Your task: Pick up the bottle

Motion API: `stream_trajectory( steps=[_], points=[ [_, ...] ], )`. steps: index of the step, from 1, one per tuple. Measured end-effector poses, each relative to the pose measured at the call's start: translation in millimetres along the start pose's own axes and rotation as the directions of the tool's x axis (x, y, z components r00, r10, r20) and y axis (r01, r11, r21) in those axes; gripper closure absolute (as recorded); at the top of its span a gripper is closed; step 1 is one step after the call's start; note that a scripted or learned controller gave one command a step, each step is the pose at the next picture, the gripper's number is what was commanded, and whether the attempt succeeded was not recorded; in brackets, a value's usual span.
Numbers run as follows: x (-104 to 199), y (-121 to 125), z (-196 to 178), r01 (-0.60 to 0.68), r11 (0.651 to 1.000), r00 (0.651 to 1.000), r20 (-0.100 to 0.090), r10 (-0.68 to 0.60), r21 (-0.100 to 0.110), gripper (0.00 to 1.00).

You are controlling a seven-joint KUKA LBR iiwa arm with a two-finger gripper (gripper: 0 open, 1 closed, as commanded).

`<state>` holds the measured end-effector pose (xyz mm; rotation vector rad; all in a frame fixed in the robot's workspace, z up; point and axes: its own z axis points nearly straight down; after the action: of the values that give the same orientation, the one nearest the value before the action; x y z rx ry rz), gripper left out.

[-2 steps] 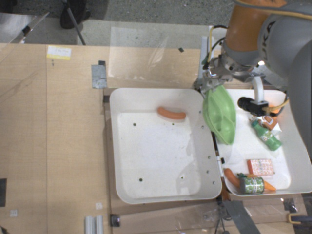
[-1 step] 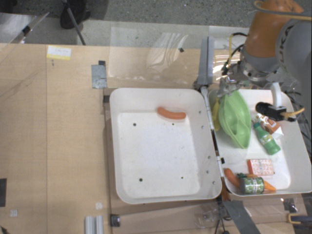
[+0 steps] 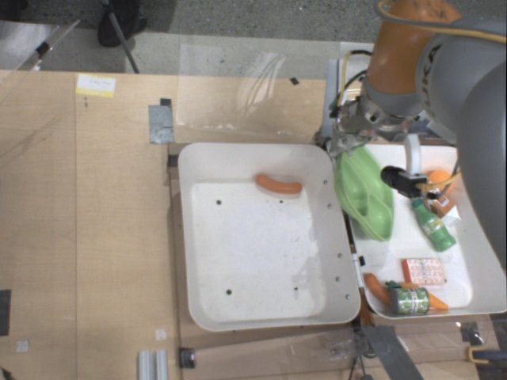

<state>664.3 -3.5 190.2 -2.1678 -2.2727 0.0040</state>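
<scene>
From the camera view above the pale wooden bench (image 3: 79, 212), two shallow white bins sit side by side, their inner rims touching. The left white bin (image 3: 187, 236) has one reddish-orange sausage-shaped toy (image 3: 278, 184) lying crosswise near its far wall.

The grey arm (image 3: 471, 93), with its orange band (image 3: 408, 46), reaches in from the right and ends over the far left corner of the right white bin (image 3: 469, 271). The jaws hang there at the upper end of a pale green oblong moulded plastic piece (image 3: 366, 195), which lies along that bin's left wall. Whether the jaws are released or clenched cannot be told, and nothing can be seen between them.

The small green plastic bottle (image 3: 434, 229) lies on its side in the right bin, slanted, just to the right of the green piece and apart from the jaws. A round orange thing (image 3: 440, 179) sits just beyond it, partly hidden.

Nearer the front wall of the right bin lie a small flat box with an orange and white pattern (image 3: 423, 271), a green can on its side (image 3: 410, 300) and, just beside the can, an orange carrot-like stick (image 3: 375, 288).

On the bench beyond the left bin are a grey patch of tape (image 3: 161, 123) and a yellow label (image 3: 96, 85).
</scene>
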Motion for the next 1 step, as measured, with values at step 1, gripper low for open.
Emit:
stream_trajectory(
  steps=[1],
  points=[
    [-62.5, -2.7, -0.6, -0.219, 0.976, 0.976, -0.001, 0.219, -0.004, 1.00]
  ],
)
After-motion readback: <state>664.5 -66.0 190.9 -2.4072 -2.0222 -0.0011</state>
